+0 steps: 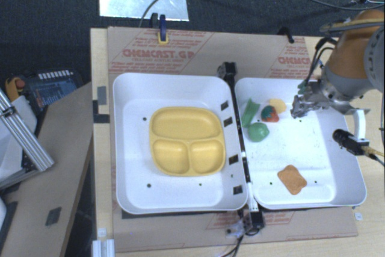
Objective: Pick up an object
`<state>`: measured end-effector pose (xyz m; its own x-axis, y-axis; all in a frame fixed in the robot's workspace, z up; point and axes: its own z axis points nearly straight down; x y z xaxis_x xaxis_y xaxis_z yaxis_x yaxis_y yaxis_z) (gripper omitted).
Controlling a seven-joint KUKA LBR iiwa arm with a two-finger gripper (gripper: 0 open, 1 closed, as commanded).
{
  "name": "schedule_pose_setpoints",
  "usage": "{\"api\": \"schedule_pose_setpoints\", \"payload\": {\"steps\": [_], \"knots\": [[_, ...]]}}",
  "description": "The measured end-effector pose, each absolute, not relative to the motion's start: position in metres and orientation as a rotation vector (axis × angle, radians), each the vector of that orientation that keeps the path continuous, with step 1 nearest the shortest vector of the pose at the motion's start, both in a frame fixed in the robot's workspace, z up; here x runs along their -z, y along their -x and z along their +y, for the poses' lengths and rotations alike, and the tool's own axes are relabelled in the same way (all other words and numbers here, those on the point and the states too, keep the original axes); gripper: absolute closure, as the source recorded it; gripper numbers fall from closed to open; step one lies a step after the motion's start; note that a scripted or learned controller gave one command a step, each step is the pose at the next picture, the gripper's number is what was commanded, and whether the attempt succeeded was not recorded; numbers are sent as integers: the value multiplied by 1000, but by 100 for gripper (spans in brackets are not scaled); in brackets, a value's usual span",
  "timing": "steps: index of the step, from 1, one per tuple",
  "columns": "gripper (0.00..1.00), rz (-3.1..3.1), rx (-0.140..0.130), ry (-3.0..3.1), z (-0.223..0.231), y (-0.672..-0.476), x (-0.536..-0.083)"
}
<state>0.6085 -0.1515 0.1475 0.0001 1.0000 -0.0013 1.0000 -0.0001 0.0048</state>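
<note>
Over the right bin: the gripper (pixel 299 106) hangs above the bin's upper half, just right of a cluster of small items, a plausible staging spot for a descent onto one of them.
Gripper state: fingers too small and dark to read; whether they are spread or closed cannot be told, and nothing can be made out between them.
Arm: the grey arm (pixel 355 63) enters from the right, its orange band uppermost; its upper part is cut off at the frame edge.
Right bin (pixel 337 189): holds every loose candidate for picking.
Green pieces: a leaf-like piece (pixel 249 111) and a rounder one (pixel 258 131) lie near the bin's left wall, close together.
Red item (pixel 269 114): touches or overlaps a yellow item (pixel 278 104); their outlines merge, so shapes are uncertain.
Tan piece (pixel 292 179): lies flat and alone near the front wall, well apart from the gripper; probably the easiest to isolate.
Left bin (pixel 129 189): bears a yellow tray (pixel 183 140) with three compartments, likely too broad to grasp.
Nearest target (judgement): the red and yellow pair, just beside the gripper.
</note>
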Motion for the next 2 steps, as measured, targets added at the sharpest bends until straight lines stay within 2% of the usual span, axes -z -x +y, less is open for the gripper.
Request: {"api": "schedule_pose_setpoints", "payload": {"steps": [1,2], "knots": [[100,2222,-6,-2212,-147,-608,-211],[100,2224,-3,-2215,-147,-609,-222]]}}
